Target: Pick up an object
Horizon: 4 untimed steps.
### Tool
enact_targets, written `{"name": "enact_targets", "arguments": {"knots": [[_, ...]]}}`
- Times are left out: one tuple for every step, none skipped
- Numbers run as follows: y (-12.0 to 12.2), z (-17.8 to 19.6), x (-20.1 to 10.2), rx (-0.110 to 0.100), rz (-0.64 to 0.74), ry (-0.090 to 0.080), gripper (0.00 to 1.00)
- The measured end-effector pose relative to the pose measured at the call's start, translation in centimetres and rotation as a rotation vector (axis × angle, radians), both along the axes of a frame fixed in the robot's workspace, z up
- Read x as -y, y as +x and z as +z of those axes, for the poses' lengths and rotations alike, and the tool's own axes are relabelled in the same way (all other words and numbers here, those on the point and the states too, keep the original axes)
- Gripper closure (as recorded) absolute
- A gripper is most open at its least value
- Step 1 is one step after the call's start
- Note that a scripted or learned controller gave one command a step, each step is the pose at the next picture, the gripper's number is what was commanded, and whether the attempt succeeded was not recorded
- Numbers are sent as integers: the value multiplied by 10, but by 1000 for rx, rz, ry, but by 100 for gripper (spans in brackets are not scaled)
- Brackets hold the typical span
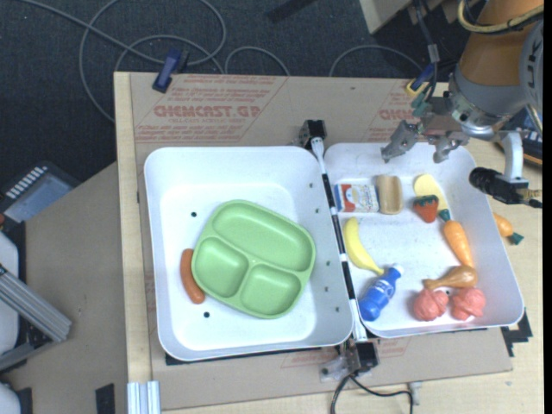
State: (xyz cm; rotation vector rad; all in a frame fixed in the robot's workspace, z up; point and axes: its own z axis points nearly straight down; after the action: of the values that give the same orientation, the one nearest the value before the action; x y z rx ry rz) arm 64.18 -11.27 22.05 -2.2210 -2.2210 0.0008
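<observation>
Arm: grey with an orange band, reaching in from the right; the tool (422, 145) hangs over the far edge of the right bin (362, 155), its two fingers spread apart with nothing between them.

Right bin: crowded with toy food; a small red-and-white carton (357, 197) and a tan block (391, 194) lie side by side near the far edge, closest below the tool; just right of them a yellow piece (425, 185) touches a red strawberry (426, 208).

Middle of the right bin: a banana (359, 247) lies along the left wall; a carrot (457, 239) lies near the right wall.

Near edge of the right bin: a blue bottle (379, 293) with a white cap sits tilted by the left corner; a drumstick (453, 277) rests above two pink lumps (446, 304) close together.

Left bin (172, 166): a green divided tray (253, 258) fills its middle; a red sausage (191, 276) lies against the tray's left side.

Surroundings: both bins rest on a cardboard sheet (216, 106) covering the table; a black clip (314, 133) sits between the bins at the far edge; a blue clamp (168, 69) grips the sheet's far-left corner; cables (129, 24) loop over the dark floor beyond.
</observation>
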Motion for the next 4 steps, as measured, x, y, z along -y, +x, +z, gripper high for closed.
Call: {"name": "enact_targets", "arguments": {"knots": [[-23,-58,47,-2,-1,-1,0],[-37,-135,73,2,-1,-1,0],[-76,-136,61,-1,-1,1,0],[-119,-136,79,-1,-1,1,0]]}}
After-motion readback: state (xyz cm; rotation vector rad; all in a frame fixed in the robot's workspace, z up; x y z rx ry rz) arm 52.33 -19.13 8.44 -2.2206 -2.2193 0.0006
